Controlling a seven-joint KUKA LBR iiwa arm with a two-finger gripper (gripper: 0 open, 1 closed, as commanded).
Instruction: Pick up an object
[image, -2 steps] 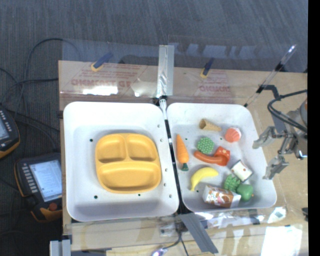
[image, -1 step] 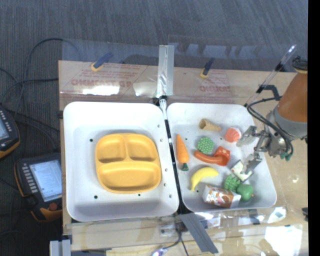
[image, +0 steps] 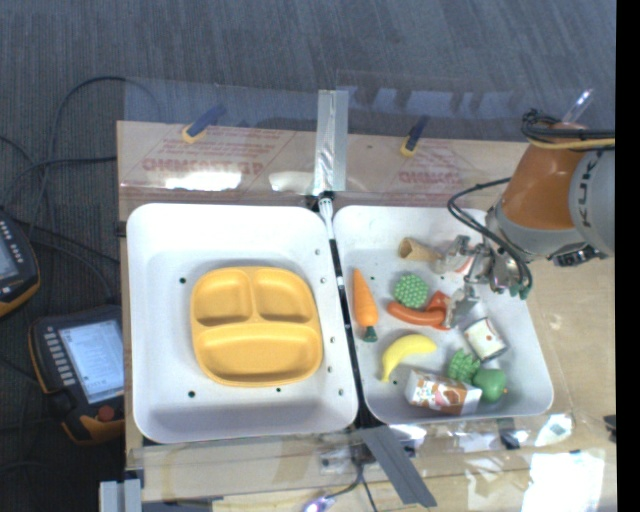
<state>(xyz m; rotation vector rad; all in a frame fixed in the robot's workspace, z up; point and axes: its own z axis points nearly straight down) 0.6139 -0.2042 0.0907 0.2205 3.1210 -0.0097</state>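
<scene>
Grey carpet around the desk (image: 200, 150), two white bins side by side. Left bin (image: 160, 300) has a yellow tray (image: 257, 325). Right bin (image: 530, 370) holds toy food: carrot (image: 365, 300), banana (image: 405, 352), red pepper (image: 420, 314). End effector (image: 468, 292) low beside the pepper; can't tell its spread. Best bet: center over the pepper, descend straight, avoid the small white carton (image: 484, 339).

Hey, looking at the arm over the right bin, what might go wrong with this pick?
The gripper sits low among crowded toys in the right bin. It could nudge the red pepper or the small white can instead of taking one cleanly. The green studded ball lies against the pepper, so a grab there may catch two things or slip off.
</scene>
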